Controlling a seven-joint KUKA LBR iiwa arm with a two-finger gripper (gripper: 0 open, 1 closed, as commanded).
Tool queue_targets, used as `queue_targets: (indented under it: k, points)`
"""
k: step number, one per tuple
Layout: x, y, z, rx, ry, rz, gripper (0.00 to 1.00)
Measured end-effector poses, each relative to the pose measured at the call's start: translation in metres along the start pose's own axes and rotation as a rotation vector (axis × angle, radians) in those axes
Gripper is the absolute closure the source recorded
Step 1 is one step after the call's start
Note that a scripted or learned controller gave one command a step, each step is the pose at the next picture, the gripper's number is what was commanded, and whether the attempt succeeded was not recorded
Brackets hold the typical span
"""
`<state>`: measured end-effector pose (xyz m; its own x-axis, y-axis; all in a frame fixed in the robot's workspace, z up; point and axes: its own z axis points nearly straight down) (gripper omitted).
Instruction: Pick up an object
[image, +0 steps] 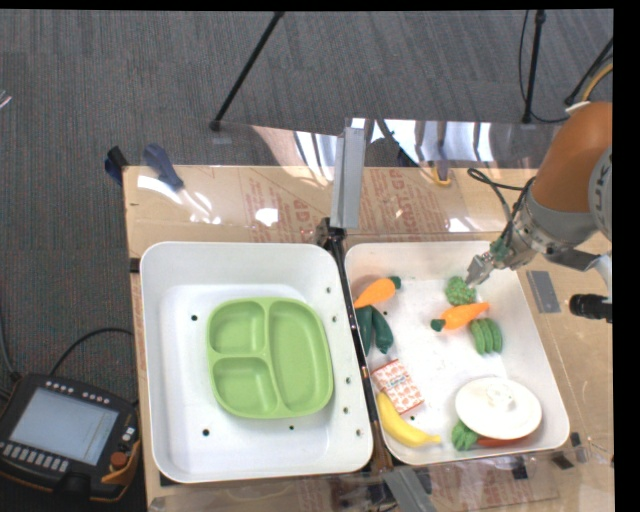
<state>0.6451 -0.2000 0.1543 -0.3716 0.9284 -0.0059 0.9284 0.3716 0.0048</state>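
My gripper hangs over the back of the right bin, just above and to the right of a small green broccoli. Below the broccoli lies an orange carrot, and beside that a bunch of green beans. A second carrot rests near the bin's left wall, with a dark green vegetable under it. Nothing shows inside the gripper.
Toward the front of the right bin are a red-and-white snack box, a banana and a white round plate lying on a green item. The left bin holds a green divided plate.
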Motion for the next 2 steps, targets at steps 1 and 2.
queue_targets:
  k: [1, 2]
  points:
    - [0.003, 0.0, 0.003, 0.004, 0.005, -0.003, 0.0]
    - [-0.003, -0.016, 0.07, 0.01, 0.011, 0.073, 0.0]
